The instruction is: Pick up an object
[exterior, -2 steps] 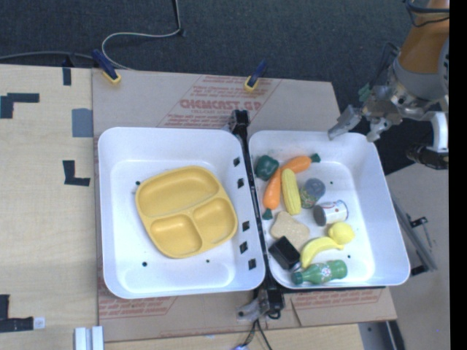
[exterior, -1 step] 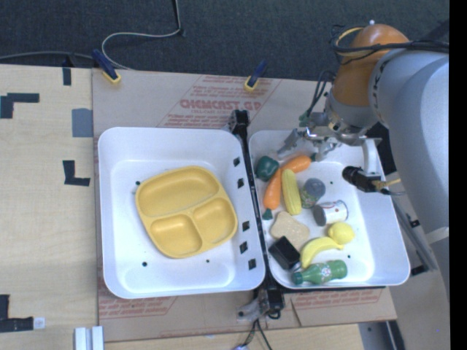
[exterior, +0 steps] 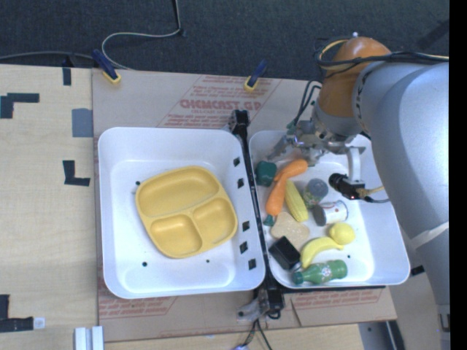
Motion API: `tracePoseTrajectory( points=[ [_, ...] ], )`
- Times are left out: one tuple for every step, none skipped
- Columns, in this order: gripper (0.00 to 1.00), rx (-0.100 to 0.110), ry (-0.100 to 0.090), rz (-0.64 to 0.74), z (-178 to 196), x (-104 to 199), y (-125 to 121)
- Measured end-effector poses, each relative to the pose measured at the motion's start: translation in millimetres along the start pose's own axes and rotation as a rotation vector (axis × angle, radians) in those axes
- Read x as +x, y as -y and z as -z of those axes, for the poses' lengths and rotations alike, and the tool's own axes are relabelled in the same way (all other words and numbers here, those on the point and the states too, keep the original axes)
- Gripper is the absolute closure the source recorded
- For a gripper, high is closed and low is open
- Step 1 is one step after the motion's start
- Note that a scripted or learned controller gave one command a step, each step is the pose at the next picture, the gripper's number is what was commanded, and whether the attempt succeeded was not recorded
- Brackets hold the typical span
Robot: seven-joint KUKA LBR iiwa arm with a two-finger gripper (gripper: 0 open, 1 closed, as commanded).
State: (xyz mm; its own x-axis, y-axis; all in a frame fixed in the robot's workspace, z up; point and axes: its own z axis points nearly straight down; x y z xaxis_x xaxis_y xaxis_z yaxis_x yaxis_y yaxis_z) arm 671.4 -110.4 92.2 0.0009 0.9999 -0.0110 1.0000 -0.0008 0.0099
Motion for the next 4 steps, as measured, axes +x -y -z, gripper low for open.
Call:
tracePoseTrajectory(
  points=[
    [1.00,-0.002,0.003,0.001,10.2,-0.8,-0.6],
    [0.00,-0.001,0.003,0.001,10.0,-0.9,-0.4],
    [0.00,0.008,-0.008,0.000,-5.5,-55.9,85.1],
    [0.00,0.003,-0.008,0.001,-4.7,-52.7,126.8]
  ],
)
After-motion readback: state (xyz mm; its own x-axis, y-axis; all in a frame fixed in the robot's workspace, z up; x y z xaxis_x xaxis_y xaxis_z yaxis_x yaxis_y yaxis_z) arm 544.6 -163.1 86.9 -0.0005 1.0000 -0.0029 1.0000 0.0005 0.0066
